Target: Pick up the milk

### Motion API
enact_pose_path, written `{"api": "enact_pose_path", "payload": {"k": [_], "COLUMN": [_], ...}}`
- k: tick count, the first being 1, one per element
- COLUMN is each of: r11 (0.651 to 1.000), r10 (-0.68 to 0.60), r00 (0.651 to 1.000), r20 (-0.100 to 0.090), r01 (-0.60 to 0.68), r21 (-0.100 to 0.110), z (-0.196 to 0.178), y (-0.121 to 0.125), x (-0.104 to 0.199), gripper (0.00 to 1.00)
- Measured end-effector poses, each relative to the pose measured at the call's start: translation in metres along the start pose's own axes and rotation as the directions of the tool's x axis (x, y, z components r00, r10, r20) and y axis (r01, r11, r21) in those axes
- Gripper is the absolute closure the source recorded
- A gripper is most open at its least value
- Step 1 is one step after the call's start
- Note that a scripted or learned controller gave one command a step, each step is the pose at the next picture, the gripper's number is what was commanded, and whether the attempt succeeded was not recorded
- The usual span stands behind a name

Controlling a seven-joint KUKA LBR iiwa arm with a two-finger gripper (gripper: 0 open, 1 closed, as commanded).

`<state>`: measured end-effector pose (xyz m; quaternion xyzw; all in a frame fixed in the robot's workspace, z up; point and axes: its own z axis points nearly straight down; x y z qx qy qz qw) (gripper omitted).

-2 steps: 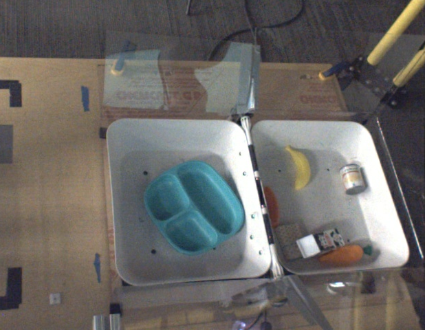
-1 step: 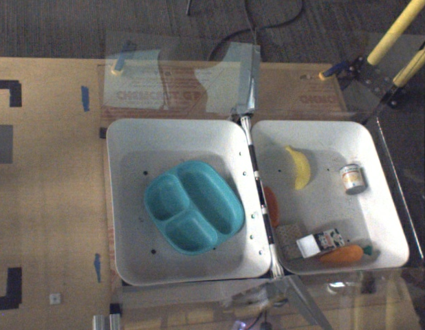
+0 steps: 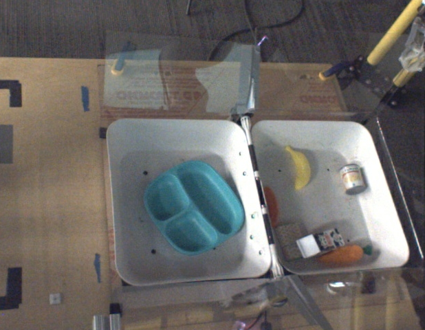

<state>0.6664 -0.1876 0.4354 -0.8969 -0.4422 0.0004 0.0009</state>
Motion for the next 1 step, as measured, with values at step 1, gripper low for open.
{"api": "enact_pose_path", "payload": {"k": [1], "r11": [0.984], "r10": [0.177], "r00": [0.984], "r20": [-0.001], "r01": [-0.177], "r21": [0.0], "z": [0.12], "y": [-0.0038], "x": [-0.0243], "gripper": [1.0]}}
